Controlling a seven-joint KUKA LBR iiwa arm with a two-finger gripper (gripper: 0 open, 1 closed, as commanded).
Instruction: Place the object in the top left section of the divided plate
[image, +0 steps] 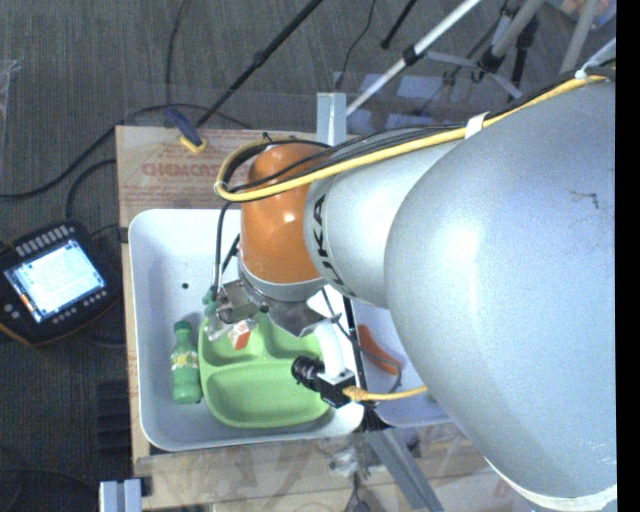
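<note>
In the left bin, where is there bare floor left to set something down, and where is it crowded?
The white bin has bare floor along its far-left part, between its rim and the arm. Its near end is crowded: the green bottle lies beside the green divided plate, with the gripper over the plate's top left.

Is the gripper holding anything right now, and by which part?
Cannot be told: the gripper sits over the green divided plate, its fingertips hidden by the wrist.

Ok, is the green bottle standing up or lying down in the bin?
Lying down. The green bottle rests on its side on the floor of the left bin, lengthwise along the left edge of the green divided plate.
</note>
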